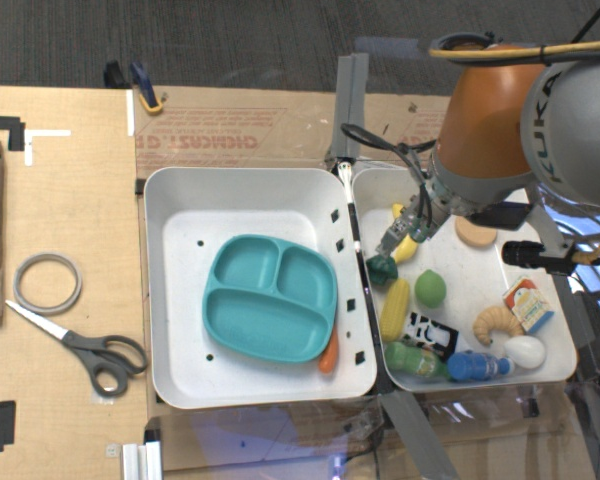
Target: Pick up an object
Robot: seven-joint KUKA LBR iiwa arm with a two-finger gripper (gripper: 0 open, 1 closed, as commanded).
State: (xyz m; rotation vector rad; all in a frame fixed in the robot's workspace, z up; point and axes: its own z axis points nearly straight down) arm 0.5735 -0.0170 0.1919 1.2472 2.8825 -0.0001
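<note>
Right now the two-finger gripper (pixel 408 230) hangs low in the right white bin (pixel 565 360), near its left wall, and whether it is spread or pressed together I cannot tell. A small yellow banana-shaped toy (pixel 406 245) lies right at its tip, long axis running up and down the view. Just below and left sits a dark green toy (pixel 382 269), then a yellow corn cob (pixel 394 307) and a green ball (pixel 431 288). The grey arm (pixel 570 118) reads "KUKA" on its side. The brown cardboard sheet (pixel 230 138) behind the bins bears red print, reversed and unreadable.
</note>
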